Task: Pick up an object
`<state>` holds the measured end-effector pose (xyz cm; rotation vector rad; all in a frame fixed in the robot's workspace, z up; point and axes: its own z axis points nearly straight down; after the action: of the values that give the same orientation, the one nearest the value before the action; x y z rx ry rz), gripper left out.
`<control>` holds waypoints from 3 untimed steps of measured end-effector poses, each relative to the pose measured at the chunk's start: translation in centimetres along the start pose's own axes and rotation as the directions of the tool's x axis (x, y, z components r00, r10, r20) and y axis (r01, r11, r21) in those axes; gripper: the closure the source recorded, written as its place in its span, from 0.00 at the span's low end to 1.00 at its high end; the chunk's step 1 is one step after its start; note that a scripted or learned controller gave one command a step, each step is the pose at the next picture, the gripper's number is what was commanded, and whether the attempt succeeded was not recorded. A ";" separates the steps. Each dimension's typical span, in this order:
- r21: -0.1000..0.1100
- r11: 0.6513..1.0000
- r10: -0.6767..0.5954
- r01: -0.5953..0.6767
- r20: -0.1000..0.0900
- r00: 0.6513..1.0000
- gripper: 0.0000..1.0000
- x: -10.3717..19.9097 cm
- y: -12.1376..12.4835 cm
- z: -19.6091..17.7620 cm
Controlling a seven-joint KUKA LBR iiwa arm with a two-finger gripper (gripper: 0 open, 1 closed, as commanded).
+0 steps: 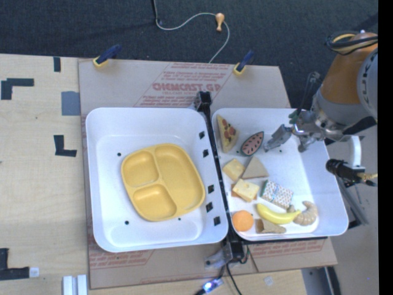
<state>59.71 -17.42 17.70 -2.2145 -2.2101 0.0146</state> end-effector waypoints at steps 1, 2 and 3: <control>-0.014 1.000 -0.003 0.003 0.003 1.000 0.00 0.0 0.3 -0.8; -0.009 1.000 -0.005 0.005 0.002 1.000 0.00 0.7 0.6 5.4; -0.015 1.000 -0.005 0.005 0.004 1.000 0.00 0.8 0.7 9.5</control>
<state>60.22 -16.56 8.24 -2.2186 -2.2250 0.0029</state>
